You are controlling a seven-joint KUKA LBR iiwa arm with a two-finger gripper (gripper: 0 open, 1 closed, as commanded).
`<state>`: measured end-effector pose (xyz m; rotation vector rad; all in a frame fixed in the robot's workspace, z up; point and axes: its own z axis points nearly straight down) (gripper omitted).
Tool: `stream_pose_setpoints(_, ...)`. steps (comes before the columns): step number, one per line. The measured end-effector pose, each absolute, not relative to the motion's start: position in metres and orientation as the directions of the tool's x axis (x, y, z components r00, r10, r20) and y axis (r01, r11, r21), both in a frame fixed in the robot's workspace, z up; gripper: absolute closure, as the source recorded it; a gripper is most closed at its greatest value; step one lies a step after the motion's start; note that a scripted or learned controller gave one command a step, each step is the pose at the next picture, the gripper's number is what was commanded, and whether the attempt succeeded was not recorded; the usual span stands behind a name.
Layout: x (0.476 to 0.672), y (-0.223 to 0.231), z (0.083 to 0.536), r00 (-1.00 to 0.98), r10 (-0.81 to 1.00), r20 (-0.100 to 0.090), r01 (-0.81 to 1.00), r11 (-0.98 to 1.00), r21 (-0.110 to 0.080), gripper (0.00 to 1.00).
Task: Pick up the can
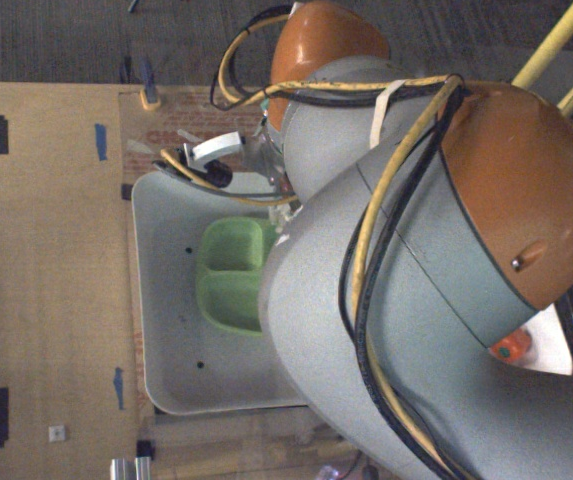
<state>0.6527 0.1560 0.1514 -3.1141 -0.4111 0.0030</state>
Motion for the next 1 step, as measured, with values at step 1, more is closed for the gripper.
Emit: stream_pose_setpoints(1, 0.6453, 0.2067, 0.1787, 0.98, 0.199, 0.001, 0.199, -0.98, 0.0, 1.0)
